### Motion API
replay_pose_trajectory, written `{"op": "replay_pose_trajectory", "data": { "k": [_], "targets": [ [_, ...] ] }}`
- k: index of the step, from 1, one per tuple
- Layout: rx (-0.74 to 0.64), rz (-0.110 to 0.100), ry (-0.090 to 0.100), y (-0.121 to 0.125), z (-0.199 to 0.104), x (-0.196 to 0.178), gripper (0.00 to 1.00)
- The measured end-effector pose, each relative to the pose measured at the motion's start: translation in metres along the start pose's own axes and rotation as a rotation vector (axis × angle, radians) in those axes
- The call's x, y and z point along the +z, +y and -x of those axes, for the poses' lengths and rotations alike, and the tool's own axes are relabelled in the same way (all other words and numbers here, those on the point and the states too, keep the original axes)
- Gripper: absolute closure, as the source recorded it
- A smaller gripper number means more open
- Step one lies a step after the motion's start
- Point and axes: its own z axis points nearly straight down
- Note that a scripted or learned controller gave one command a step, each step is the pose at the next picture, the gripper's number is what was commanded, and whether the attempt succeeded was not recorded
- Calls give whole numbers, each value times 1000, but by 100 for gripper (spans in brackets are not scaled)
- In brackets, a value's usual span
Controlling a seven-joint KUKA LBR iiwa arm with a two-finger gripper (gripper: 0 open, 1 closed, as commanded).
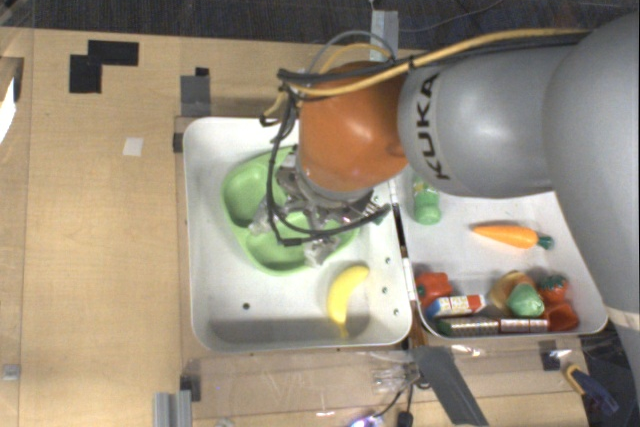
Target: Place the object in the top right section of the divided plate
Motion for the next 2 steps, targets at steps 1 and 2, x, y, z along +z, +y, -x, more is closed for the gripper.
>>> {"op": "replay_pose_trajectory", "data": {
  "k": [1, 2],
  "targets": [
    [50, 9, -4, -42, -2, 10, 0],
    [361, 14, 24, -65, 18, -102, 0]
  ]
}}
